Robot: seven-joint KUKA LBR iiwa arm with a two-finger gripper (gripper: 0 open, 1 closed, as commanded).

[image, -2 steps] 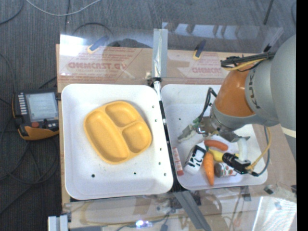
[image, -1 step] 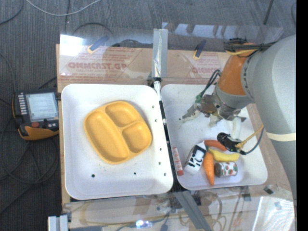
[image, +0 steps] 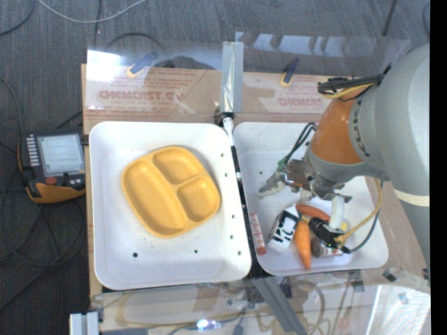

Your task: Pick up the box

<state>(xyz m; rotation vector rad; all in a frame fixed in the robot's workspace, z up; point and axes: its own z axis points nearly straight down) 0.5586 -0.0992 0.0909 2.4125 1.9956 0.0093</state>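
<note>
Overhead, two white bins sit side by side on the table. Left bin [image: 105, 257]: a yellow divided tray [image: 171, 189] lies near its centre, three compartments, tilted a little, nothing in them.

Right bin [image: 262, 145]: the clutter is all in the near half. The box [image: 283, 232], white with black print, lies at the front left of that bin, tilted, close to the wall between the bins. A narrow red-and-white packet [image: 257, 233] lies just left of it along that wall. A carrot [image: 302, 244] lies just right of the box, touching or nearly so, pointed end toward the front rim. A second orange piece [image: 311, 211] shows above the carrot, partly under the arm's parts. A small dark object [image: 323, 246] sits right of the carrot; too blurred to name.

Arm [image: 398, 117] reaches in from the right, grey body large over the right bin's far corner, orange band [image: 334, 132] above the wrist. Cables loop off the wrist over the bin's right side. The pincer [image: 281, 181] points left and down, above and behind the box, not touching it. Open or closed: cannot tell.

Left of the bins, on the floor, a handheld pendant [image: 52, 160] with a screen.
</note>
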